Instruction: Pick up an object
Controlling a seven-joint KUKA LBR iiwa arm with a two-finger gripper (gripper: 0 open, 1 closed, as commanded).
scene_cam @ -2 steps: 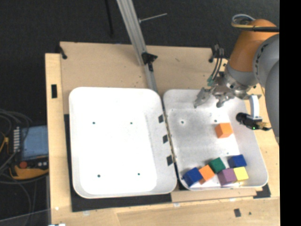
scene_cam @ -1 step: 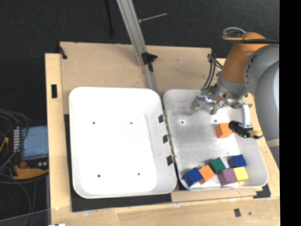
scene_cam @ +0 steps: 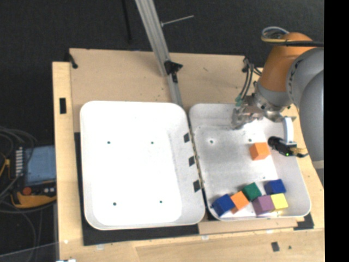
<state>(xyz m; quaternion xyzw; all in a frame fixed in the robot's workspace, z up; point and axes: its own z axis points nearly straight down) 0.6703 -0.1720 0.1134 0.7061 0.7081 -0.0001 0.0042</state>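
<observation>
While its grip is unclear, the metal hand [scene_cam: 240, 117] hovers above smooth cubes [scene_cam: 251, 198].

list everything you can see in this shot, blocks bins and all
bins: 2, white, side by side on the bench; left bin, right bin
orange blocks: 2, one alone mid right bin, one in the front cluster
blue blocks: 2, front of right bin and
green block: 1, front cluster
purple block: 1, front cluster
yellow block: 1, front right corner
metal pole: 1, grey, slanting behind the bins
bench: 1, tan
arm: 1, grey and orange, from the right
gripper: 1, over back of right bin
</observation>
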